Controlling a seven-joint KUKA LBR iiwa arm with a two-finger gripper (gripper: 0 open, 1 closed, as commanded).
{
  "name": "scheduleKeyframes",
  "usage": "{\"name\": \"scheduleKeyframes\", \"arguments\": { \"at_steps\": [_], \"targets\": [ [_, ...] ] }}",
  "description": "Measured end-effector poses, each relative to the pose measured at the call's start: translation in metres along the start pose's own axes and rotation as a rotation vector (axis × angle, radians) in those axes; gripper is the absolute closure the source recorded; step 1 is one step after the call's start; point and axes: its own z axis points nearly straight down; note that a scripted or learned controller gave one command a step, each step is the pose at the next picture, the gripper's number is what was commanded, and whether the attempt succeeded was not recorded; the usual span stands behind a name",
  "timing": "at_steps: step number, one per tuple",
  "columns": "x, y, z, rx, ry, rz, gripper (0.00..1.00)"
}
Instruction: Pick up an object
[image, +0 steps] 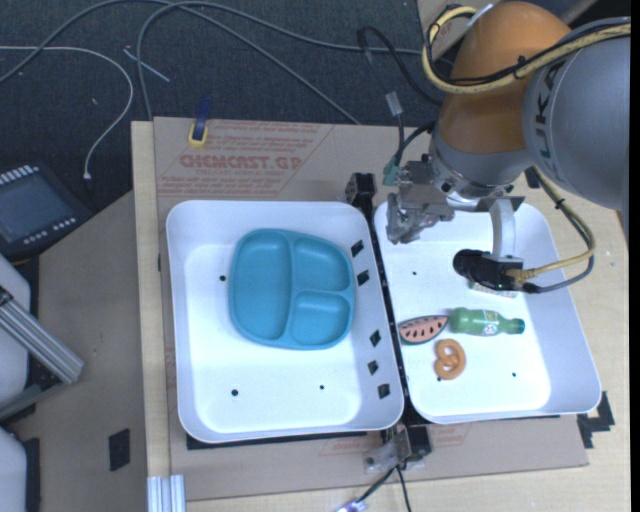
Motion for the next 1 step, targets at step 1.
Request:
{"name": "scheduleKeyframes", "arguments": {
  "at_steps": [1],
  "targets": [
    [0.0452, -0.0127, 0.0036, 0.000, 0.000, 0.001, 1.00]
  ]
}}
